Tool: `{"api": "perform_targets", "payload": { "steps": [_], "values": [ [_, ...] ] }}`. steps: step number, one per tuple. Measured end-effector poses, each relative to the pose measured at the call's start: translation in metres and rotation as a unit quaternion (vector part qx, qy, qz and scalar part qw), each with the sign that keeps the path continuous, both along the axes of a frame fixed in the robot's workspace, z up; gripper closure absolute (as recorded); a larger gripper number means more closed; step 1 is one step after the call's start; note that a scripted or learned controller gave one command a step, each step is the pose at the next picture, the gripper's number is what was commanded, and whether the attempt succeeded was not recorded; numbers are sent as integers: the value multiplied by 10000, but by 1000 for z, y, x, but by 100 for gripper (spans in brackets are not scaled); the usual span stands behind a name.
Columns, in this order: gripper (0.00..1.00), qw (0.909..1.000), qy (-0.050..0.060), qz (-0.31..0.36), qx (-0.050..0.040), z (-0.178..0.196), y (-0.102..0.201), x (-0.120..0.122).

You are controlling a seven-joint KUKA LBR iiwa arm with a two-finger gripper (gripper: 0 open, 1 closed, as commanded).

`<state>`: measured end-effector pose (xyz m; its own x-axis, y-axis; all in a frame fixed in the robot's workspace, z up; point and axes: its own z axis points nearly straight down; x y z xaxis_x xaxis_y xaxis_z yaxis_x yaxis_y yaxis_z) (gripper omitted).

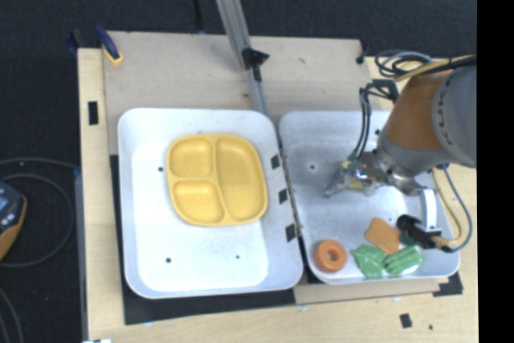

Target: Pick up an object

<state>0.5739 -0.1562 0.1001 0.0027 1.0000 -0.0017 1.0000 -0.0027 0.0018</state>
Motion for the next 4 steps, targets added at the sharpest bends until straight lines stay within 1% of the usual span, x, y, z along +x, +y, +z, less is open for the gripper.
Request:
{"api": "perform_targets", "payload": {
  "steps": [1, 2, 3, 4],
  "values": [
    [100, 10000, -29, -19, 5, 14, -1, 2],
    [100, 10000, -31, 28, -5, 77, 0, 8],
    [100, 10000, -30, 28, -7, 130, -12, 12],
    [100, 10000, -13, 29, 2, 155, -13, 14]
  ]
}}
